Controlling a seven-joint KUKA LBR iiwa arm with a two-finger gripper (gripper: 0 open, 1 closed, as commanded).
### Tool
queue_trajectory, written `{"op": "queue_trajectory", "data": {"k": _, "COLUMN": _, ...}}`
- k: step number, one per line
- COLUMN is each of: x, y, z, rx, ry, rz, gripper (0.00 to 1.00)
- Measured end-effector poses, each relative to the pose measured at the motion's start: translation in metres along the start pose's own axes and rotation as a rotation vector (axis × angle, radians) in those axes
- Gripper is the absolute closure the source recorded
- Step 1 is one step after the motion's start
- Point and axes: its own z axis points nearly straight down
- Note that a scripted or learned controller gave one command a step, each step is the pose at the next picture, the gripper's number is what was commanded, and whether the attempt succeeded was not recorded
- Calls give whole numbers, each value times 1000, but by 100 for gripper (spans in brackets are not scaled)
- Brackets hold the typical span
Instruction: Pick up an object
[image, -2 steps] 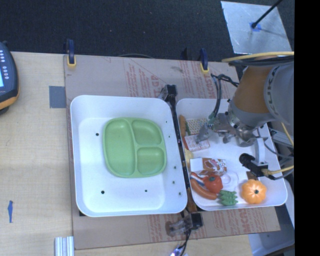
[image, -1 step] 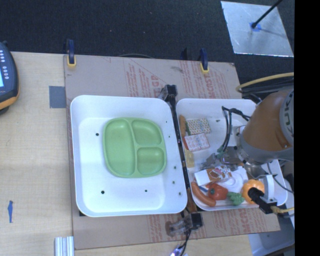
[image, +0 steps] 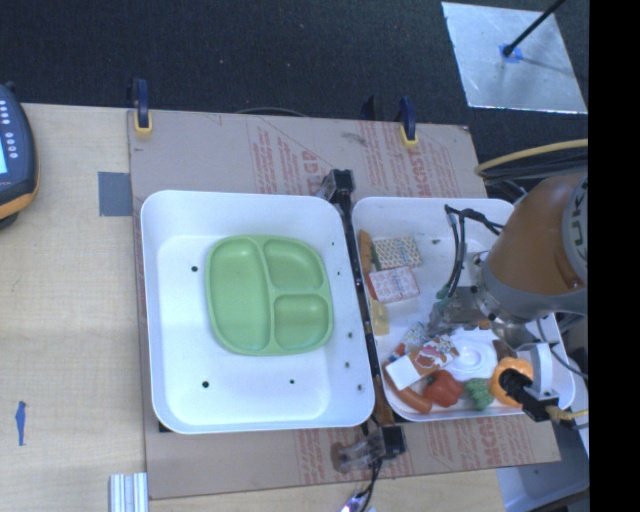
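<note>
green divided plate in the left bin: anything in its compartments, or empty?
Empty. All three compartments of the green plate show bare green; it lies flat in the left bin.

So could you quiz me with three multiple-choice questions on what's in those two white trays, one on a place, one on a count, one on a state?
1. Where does the pale green divided plastic plate lie?
A. In the left white bin
B. In the right white bin
C. On the bare bench

2. How many compartments does that plate have?
A. Two
B. Three
C. Five

3. How does the plate sit?
A. Standing on its edge
B. Flipped face down
C. Flat, open side up

Answers:
1. A: it sits in the middle of the left bin, while the small packets and toy foods crowd the right one, where the grey arm with the orange band reaches in.
2. B: one long section and two smaller ones show.
3. C: its hollows face the camera.
</note>
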Motion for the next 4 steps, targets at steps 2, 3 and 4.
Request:
{"op": "queue_trajectory", "data": {"k": 2, "x": -1, "y": -1, "z": -19, "rx": 5, "ry": -1, "rz": -6, "gripper": 100}}
{"op": "queue_trajectory", "data": {"k": 3, "x": -2, "y": -1, "z": -29, "rx": 5, "ry": -2, "rz": -8, "gripper": 100}}
{"op": "queue_trajectory", "data": {"k": 4, "x": -3, "y": 0, "z": -39, "rx": 6, "ry": -4, "rz": -11, "gripper": 100}}
